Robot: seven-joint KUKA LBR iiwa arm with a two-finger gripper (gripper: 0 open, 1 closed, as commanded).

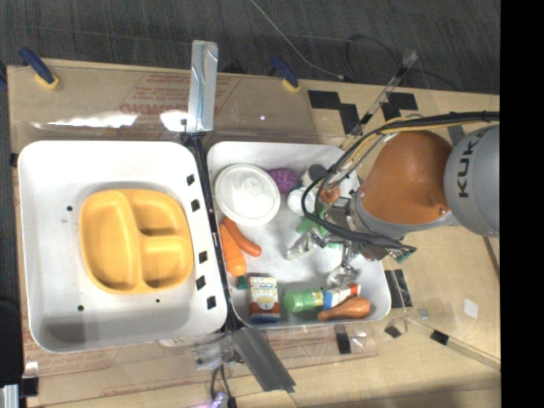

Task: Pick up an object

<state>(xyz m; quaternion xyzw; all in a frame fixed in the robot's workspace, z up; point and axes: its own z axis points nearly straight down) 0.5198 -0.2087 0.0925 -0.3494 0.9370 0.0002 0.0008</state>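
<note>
The left bin (pixel 38 228) carries one yellow divided tray (pixel 136 238), set in its middle with three compartments.

The right bin (pixel 280 150) holds the clutter. Toward its far left corner sits one white round bowl (pixel 247 192). Just below the bowl, along the left wall, lie two orange carrots (pixel 238 243), touching or crossing one another. At the near left corner stands one small carton (pixel 263 297) with a printed face. Beside the carton, along the near edge, lies one green bottle (pixel 303 299), then a small tube (pixel 342 295) with a red tip, and one orange-brown piece (pixel 347 310) touching the near wall. By the far edge, just right of the bowl, is one purple item (pixel 285 178).

The gripper (pixel 321 246) hangs over the middle of the right bin, right of the carrots and above the bottle; whether its metal fingers are spread or closed cannot be told, and nothing is seen between them. The arm (pixel 408 181) with its orange band covers the bin's right side.
</note>
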